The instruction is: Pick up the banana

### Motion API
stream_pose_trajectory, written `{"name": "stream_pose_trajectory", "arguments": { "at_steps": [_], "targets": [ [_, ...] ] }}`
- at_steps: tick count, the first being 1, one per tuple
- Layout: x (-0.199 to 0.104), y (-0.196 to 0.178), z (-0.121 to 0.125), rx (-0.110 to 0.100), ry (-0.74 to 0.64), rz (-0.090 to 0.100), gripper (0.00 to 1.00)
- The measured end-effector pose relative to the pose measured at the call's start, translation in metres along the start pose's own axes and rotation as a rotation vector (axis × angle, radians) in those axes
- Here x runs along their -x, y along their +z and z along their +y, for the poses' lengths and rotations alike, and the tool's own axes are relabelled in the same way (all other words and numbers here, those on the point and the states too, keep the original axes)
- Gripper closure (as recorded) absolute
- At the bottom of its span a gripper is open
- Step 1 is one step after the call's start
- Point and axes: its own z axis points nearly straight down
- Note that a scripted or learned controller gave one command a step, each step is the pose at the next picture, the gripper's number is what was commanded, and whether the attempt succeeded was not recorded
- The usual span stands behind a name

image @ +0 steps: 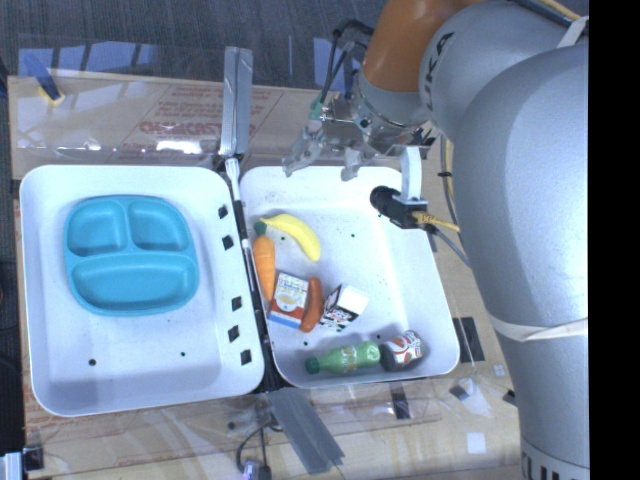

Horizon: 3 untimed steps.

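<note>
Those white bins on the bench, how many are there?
2. The left bin holds a blue divided plate. The right bin holds the banana, a carrot and other groceries.

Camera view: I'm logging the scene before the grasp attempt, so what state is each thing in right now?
banana: lying flat in the right bin, untouched
carrot: lying beside the divider
juice carton: lying flat
sausage: lying against the carton
small milk carton: tipped over
green bottle: on its side
can: on its side
blue divided plate: flat in the left bin
tool: above the bin's far rim, holding nothing
</note>
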Motion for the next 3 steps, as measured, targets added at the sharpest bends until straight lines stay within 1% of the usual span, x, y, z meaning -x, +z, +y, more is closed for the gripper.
{"name": "stream_pose_trajectory", "arguments": {
  "at_steps": [1,2,3],
  "targets": [
    [0.028,0.14,-0.027,-0.003,-0.094,-0.001,0.0],
    [0.028,0.13,-0.027,-0.005,-0.098,-0.001,1.0],
    [-0.018,0.046,-0.001,0.001,-0.067,0.0,1.0]
  ]
}}
